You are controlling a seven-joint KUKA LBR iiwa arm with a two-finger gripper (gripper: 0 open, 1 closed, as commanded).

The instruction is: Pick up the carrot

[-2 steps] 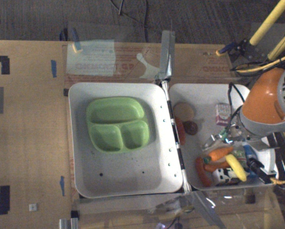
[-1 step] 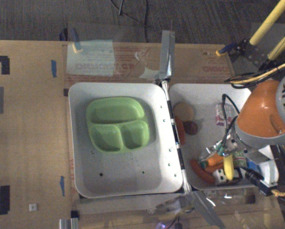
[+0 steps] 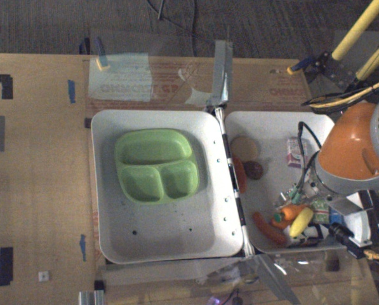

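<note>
From where I stand the gripper point(image 3: 301, 196) is low in the right bin point(image 3: 272, 129), tucked under the arm's orange band point(image 3: 348, 151), right above the heap of toy food at the bin's near corner. Too much of it is hidden by the wrist and cables for me to say how it is set, or whether it has hold of anything.

The carrot point(image 3: 289, 212) lies just below it, a short orange wedge with a scrap of green at its end, touching a yellow banana point(image 3: 301, 222) and pressed in among other small pieces. A reddish sausage point(image 3: 270, 229) lies slanted just to its left.

To do this well, I would judge the arm has to come down squarely over the carrot's thicker part and close across its narrow width, not along its length. The banana sits so tight against it that a careless closing could catch both or push the carrot aside. The carrot looks like smooth hard plastic, tapered, so it may slide out toward the thin end.

Further out, a dark round piece point(image 3: 253, 169) and a pale disc point(image 3: 244, 147) rest near the bin's left wall. The left bin point(image 3: 106, 227) holds a glossy green tray point(image 3: 156, 164) with three compartments. Both bins are matte white with rounded corners, on a bench point(image 3: 37, 189) of brown board.
</note>
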